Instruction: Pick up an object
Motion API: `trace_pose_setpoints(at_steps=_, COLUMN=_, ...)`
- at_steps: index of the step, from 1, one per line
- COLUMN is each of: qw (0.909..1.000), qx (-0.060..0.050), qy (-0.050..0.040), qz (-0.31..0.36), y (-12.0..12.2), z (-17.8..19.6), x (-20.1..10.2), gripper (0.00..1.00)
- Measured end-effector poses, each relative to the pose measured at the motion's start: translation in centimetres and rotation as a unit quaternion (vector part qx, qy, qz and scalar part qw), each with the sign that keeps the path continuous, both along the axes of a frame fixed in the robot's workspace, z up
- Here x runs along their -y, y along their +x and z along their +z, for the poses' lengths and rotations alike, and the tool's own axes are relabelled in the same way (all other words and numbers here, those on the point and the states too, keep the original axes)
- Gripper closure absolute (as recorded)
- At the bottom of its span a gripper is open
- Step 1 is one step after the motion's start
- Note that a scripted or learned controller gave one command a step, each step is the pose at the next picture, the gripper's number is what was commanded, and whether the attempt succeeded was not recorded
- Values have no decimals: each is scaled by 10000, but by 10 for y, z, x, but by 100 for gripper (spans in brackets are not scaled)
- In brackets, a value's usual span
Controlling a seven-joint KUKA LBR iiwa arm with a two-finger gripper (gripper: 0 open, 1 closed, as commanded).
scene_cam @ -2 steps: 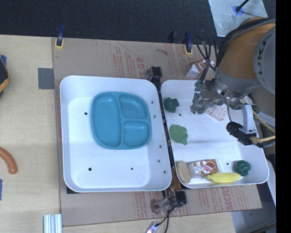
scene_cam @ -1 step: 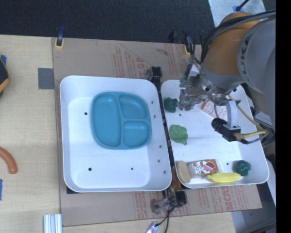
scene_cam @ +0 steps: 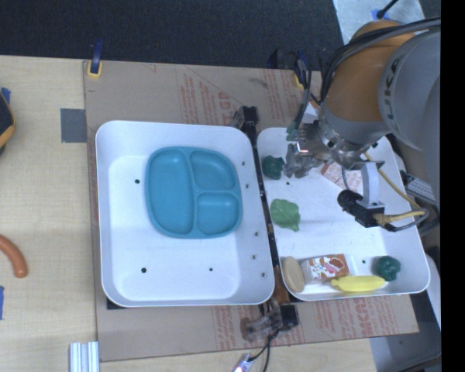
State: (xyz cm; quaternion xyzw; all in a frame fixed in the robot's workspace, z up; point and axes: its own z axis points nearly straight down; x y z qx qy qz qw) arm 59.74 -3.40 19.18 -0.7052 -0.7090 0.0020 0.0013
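The gripper (scene_cam: 298, 161) is seen low over the right bin (scene_cam: 407, 285), near its far left corner; whether the fingers are spread or closed can't be told from this angle, honestly. A small dark green object (scene_cam: 273, 167) sits just left of the gripper, nothing visibly gripped. A lighter green leafy toy (scene_cam: 285, 214) is found a bit nearer than that. Along the bin's near wall a snack packet (scene_cam: 326, 268), a yellow banana (scene_cam: 359, 284) and a dark green lump (scene_cam: 387, 267) are lined up. A blue divided plate (scene_cam: 192, 191) is parked in the left bin (scene_cam: 124, 277).
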Motion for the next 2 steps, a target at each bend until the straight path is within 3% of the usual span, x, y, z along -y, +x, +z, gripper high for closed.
trace_pose_setpoints(at_steps=1, qw=10000, qx=-1, qy=2, qz=-11, y=-1, z=0, x=9, gripper=100)
trace_pose_setpoints(at_steps=2, qw=10000, qx=-4, qy=4, qz=2, y=-3, z=0, x=-32, gripper=100)
